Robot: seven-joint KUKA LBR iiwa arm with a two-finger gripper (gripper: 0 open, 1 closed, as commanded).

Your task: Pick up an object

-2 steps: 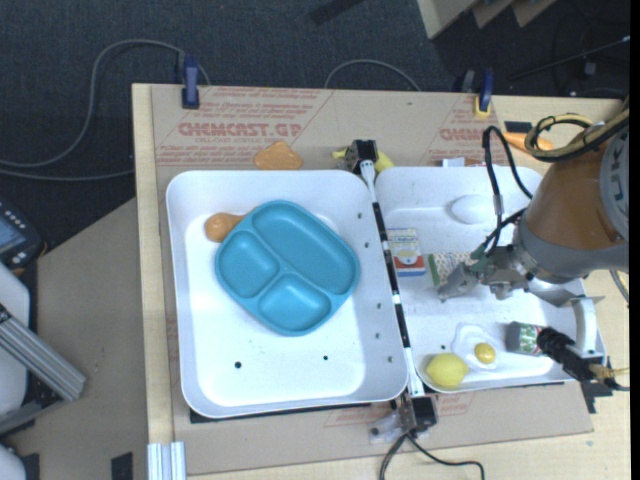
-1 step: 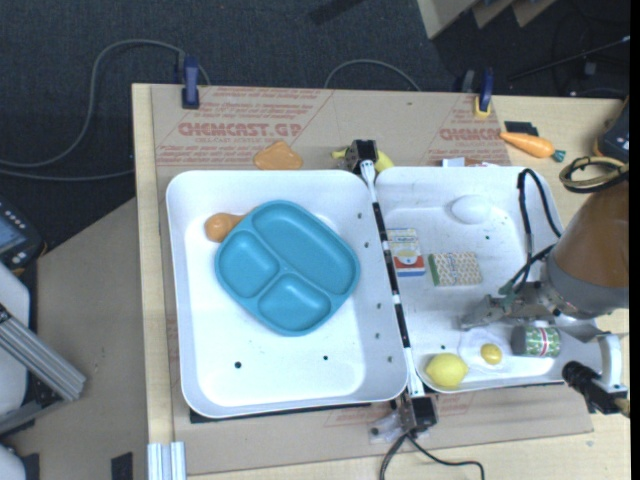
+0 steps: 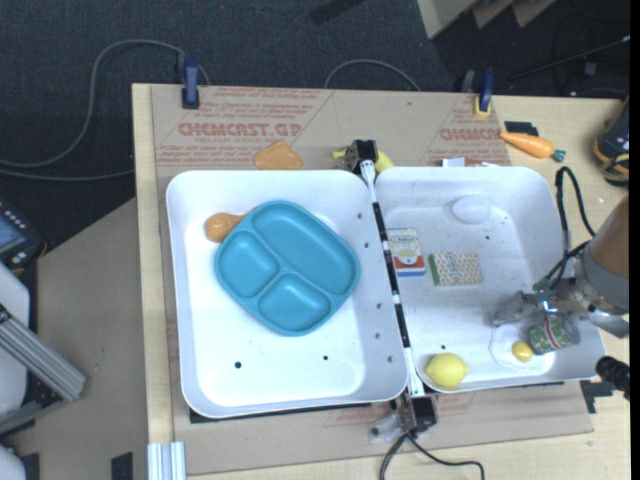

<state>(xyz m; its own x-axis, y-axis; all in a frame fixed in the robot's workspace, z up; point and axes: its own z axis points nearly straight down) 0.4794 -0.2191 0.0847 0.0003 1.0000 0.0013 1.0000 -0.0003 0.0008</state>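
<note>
Camera view. The jaws (image 3: 541,318) sit low in the right bin (image 3: 470,183), near its right wall; whether they are open or closed cannot be told. Candidate objects: a small yellow piece (image 3: 522,350) just below the jaws, a lemon (image 3: 446,370) further to their lower left, and 2 flat packets (image 3: 403,247) (image 3: 455,267) up and left of them. Risks: the jaws may close beside the yellow piece, or nudge it against the wall; flat packets offer little to grip. The dark cylindrical item (image 3: 549,336) under the jaws is hard to identify. The arm is cut off at the frame edge.
</note>
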